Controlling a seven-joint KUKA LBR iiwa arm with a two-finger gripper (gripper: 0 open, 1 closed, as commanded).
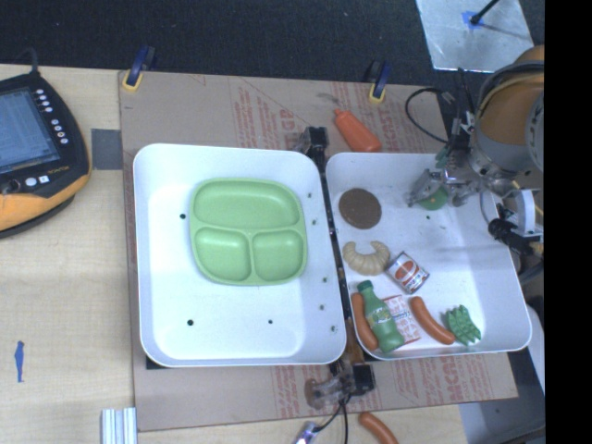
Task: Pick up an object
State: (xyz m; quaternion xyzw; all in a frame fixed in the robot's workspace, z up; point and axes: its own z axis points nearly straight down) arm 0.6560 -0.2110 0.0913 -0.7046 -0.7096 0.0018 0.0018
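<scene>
The gripper [431, 192] closes on a small green toy [432, 200], likely light, stiff and easy to pinch across its middle.

No text can be read; red printing on the cardboard sheet [268, 109] and the small can's label [407, 273] are too blurred.

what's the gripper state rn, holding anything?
Gripper: low over the right bin, fingers around a small green object; appears closed on it, though the view is small.
</scene>
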